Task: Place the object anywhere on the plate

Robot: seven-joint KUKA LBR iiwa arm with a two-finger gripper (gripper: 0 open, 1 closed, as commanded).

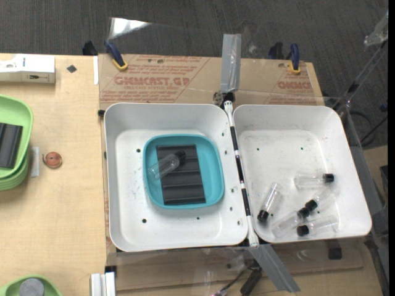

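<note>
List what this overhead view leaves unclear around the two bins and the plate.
- The vial on the plate: clear plastic against the dark ribbed insert, so its outline is faint.
- The vials in the right bin: see-through and overlapping, so their exact count is uncertain.
- The green tray: cut off by the left edge.
- Printing on the cardboard: too blurred to read fully.

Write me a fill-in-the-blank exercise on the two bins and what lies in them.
1. The teal plate sits in the ____ bin.
2. One clear vial lies on the ____.
3. The loose vials in the right bin have caps coloured ____.
4. The number of bins on the bench is ____.

Missing words: left; plate; black; two
</note>
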